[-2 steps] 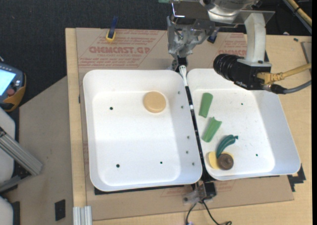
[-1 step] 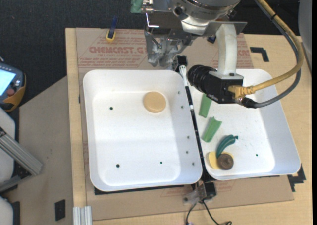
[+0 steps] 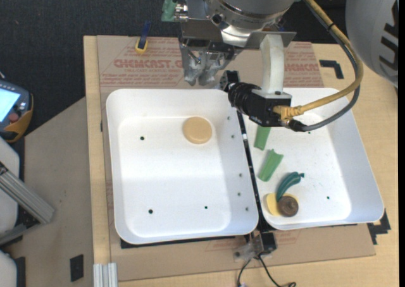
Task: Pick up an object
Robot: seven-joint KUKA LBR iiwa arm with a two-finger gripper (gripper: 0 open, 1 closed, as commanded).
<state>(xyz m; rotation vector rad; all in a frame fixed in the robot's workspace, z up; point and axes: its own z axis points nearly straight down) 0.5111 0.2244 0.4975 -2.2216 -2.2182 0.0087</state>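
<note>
A tan round disc (image 3: 198, 130) lies in the left bin (image 3: 130, 153), toward its back right. The right bin (image 3: 342, 159) holds a small green block (image 3: 262, 137), a longer green piece (image 3: 270, 165), a dark teal curved piece (image 3: 290, 182) and a brown round knob (image 3: 288, 206) on something yellow, all near its left wall. My gripper (image 3: 202, 71) hangs high over the back rim of the left bin, up and slightly right of the tan disc, and I see nothing held in it.
A black connector with a yellow cable (image 3: 316, 105) hangs over the divide between the bins. The bins rest on a cardboard sheet (image 3: 101, 64). A small yellow-and-blue clip (image 3: 142, 42) sits at the sheet's back left.
</note>
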